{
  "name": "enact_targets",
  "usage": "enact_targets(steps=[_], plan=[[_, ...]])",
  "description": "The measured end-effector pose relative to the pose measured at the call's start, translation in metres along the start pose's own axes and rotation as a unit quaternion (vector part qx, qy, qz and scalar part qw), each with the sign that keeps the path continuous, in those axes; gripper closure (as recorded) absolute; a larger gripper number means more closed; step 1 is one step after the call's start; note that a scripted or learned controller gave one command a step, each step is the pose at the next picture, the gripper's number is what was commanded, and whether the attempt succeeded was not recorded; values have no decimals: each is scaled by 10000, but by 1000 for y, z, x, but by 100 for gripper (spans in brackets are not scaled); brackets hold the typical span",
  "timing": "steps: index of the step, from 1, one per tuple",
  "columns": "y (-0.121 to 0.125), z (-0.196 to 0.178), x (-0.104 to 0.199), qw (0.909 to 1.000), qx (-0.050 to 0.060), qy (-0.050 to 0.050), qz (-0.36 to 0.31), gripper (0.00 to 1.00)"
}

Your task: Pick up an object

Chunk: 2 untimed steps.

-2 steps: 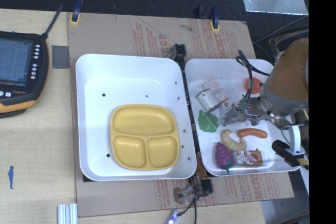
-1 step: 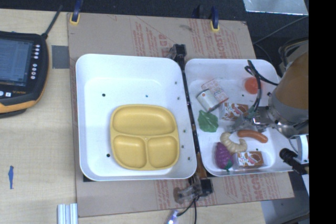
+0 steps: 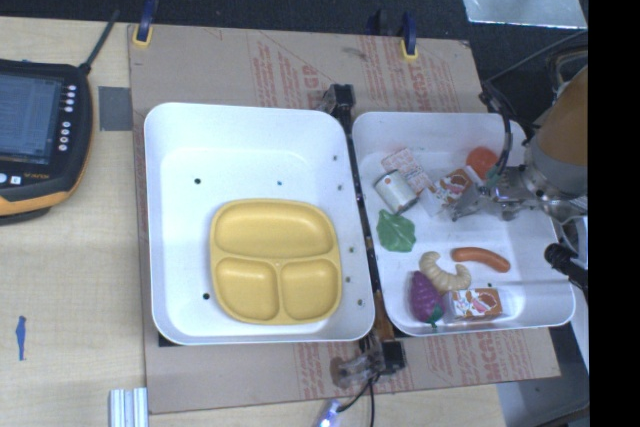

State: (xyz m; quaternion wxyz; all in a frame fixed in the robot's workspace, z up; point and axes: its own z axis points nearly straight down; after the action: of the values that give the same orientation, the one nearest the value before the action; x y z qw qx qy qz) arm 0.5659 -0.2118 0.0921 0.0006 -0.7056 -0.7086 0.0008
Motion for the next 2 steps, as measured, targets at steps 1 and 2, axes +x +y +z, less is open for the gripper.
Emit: enact_targets(steps=[1,2], plan=[[83,2,-2,9999,109,15,-12,0],[85,2,-2,9999,132,18,-15,0]])
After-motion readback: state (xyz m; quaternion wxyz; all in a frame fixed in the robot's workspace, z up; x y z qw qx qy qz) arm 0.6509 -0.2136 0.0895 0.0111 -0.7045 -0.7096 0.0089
